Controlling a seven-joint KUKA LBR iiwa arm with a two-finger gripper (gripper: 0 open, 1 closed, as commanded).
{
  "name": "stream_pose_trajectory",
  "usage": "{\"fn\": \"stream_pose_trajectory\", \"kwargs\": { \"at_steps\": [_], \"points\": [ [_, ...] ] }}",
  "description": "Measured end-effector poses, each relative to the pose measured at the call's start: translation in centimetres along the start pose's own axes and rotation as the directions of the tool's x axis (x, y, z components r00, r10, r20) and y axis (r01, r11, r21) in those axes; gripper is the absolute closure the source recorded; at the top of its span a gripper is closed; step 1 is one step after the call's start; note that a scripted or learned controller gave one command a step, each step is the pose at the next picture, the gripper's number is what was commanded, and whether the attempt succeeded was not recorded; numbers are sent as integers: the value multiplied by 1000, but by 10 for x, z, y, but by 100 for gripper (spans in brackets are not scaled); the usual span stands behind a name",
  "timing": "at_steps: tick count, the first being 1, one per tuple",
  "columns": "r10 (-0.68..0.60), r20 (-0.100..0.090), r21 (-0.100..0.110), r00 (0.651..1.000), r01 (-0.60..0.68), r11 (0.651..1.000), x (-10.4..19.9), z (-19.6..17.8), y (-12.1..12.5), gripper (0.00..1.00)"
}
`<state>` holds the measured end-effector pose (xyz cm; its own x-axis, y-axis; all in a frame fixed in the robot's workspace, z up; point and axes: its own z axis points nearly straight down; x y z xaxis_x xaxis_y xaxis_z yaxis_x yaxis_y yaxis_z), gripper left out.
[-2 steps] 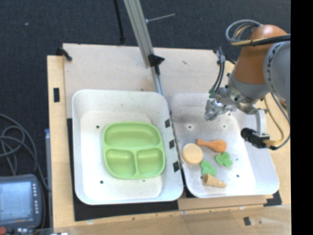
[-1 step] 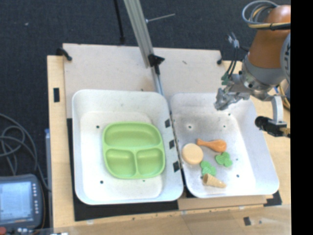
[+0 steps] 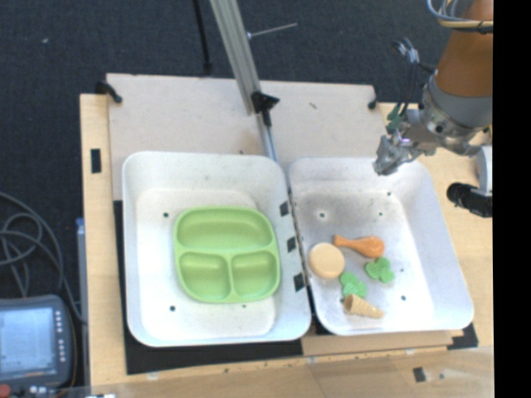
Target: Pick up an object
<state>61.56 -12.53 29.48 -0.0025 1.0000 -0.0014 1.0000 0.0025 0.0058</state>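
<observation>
In the right bin lie several small toy foods: an orange drumstick, a round tan cookie, a green piece, a second green piece and a tan cone. They cluster in the bin's near half. My gripper hangs over the far right corner of that bin, well above and behind the toys, with nothing visible between its fingers. The grey arm with its orange band comes in from the upper right.
The left bin holds a green three-compartment plate. A slanted metal pole rises from between the bins at the back. A monitor stands off the bench at bottom left.
</observation>
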Motion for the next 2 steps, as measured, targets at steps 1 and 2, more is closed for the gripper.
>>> {"fn": "stream_pose_trajectory", "kwargs": {
  "at_steps": [1, 2],
  "points": [
    [-3, -1, 5, 1000, 3, 1000, 48, 17, 1, 100],
    [-5, -3, 5, 1000, 5, 1000, 104, 13, 0, 100]
  ]
}}
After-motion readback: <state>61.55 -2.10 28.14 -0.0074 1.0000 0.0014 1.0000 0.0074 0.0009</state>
